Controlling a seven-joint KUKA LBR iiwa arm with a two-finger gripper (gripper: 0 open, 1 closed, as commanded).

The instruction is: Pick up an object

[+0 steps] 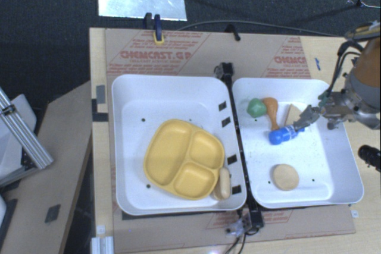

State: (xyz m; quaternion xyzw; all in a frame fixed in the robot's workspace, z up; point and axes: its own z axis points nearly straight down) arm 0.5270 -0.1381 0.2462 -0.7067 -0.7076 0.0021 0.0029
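Observation:
In the right bin [342, 187] lie a green lump [256, 107], an orange drumstick-shaped piece [271, 110], a pale beige block [292, 112], a blue cylinder [281, 135] and a round tan disc [286, 176]. My gripper [300, 121] reaches in from the right, slanting down to the left. Its tip sits right at the blue cylinder's upper right end, just in front of the beige block. The cylinder rests on the bin floor. Whether the tip touches it is unclear.
The left bin [131, 128] holds a yellow divided plate [184, 157] with a tan oblong roll [223, 183] against its right edge. A black divider [235, 128] separates the bins. The arm's wrist [363, 98] hangs over the right bin's right wall.

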